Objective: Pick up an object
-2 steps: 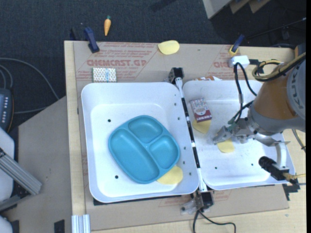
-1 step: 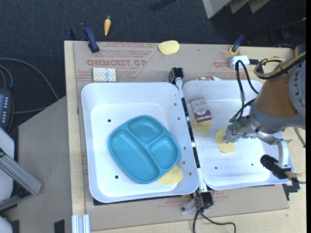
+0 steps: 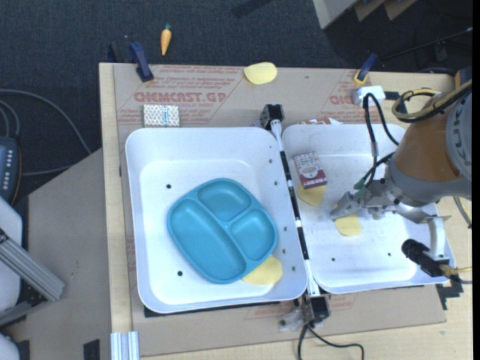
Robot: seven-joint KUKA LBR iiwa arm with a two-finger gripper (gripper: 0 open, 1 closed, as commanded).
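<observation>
1. Hovering low in the right bin (image 3: 390, 272), camera view: the gripper (image 3: 346, 205), just above a small yellow piece (image 3: 348, 226); whether it is released or clenched cannot be told.
2. Yellow piece: flat, probably light and soft; best pinched across its edges.
3. Nearby: small printed box (image 3: 309, 169), second yellow piece (image 3: 312, 195).
4. Left bin (image 3: 150, 152): blue divided plate (image 3: 221, 229).

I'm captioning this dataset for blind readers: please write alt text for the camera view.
A grey robot arm reaches from the right into the right bin, its gripper low beside a yellow piece and near a small red box. The left bin holds a blue divided plate.
</observation>
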